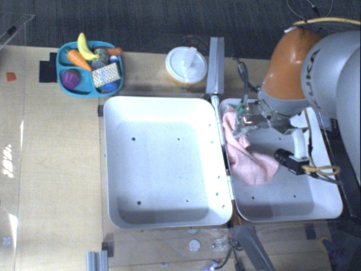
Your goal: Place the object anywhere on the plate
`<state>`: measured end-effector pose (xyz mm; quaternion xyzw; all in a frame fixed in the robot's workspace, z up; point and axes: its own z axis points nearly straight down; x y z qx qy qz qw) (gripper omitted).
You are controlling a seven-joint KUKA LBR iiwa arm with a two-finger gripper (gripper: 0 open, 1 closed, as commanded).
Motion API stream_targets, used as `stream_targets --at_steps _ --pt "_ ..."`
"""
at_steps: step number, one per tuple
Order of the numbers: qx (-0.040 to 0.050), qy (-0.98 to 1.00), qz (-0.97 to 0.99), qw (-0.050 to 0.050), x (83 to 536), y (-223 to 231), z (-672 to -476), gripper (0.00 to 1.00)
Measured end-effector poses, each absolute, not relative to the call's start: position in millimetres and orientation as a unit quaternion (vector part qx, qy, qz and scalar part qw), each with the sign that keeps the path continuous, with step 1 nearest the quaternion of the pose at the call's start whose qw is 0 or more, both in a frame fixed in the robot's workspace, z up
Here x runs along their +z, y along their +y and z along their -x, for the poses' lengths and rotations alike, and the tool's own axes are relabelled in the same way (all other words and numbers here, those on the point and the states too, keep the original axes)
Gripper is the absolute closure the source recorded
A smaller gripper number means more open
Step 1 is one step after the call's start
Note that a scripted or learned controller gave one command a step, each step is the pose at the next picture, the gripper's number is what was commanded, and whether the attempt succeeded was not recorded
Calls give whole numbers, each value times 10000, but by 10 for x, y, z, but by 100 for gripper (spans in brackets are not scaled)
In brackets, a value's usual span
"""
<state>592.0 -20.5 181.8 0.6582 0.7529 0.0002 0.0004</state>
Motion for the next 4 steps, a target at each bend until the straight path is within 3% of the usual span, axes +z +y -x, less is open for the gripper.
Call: stream_targets --at_steps 1,2,4 --pt "12 7552 -6554 19 2227 -191 -5950 100" --pt "10 8714 -4905 16 2287 326 -6185 100" --pt "19 9939 -1102 23 2142 1256 -6420 100"
